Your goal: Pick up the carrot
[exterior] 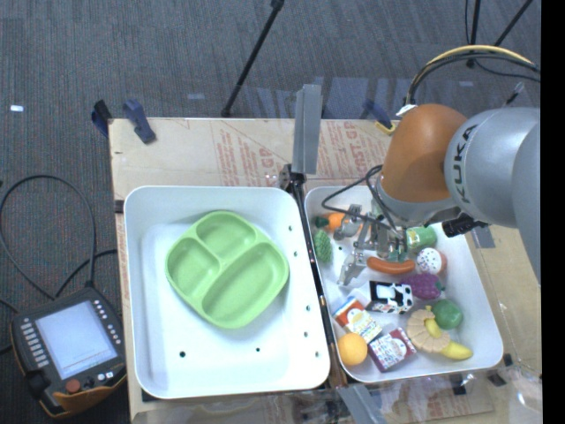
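Note:
The carrot [335, 223], a small orange piece with a green top, lies near the top left corner of the right bin [490, 321]. My gripper [351, 253] hangs low in that bin, just right of and below the carrot. Its metal fingers [346, 272] stand open with nothing between them. The grey arm with its orange band [424, 153] reaches in from the right and covers the bin's upper middle.
Beside the gripper lie a long orange-red piece [391, 265], a white dotted ball [428, 260], a purple item [426, 285], a black-and-white carton [391, 296], an orange [352, 349] and a banana [456, 352]. The left bin [150, 360] holds a green divided plate [228, 268].

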Robot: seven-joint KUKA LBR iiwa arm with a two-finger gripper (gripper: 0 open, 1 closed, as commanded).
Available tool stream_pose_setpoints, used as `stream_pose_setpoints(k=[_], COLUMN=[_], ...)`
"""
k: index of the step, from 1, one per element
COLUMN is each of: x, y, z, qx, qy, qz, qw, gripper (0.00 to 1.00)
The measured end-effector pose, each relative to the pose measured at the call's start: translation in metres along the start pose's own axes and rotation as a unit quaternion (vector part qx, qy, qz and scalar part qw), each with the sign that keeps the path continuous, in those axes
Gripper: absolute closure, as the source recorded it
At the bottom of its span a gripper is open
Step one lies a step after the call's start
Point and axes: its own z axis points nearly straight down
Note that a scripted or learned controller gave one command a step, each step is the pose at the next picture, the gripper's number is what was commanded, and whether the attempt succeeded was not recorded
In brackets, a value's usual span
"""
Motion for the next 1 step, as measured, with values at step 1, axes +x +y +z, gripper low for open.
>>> stream_pose_setpoints(k=[1], x=[0.0], y=[0.0], z=[0.0], qx=[0.0], qy=[0.0], qz=[0.0], qw=[1.0], gripper=[0.0])
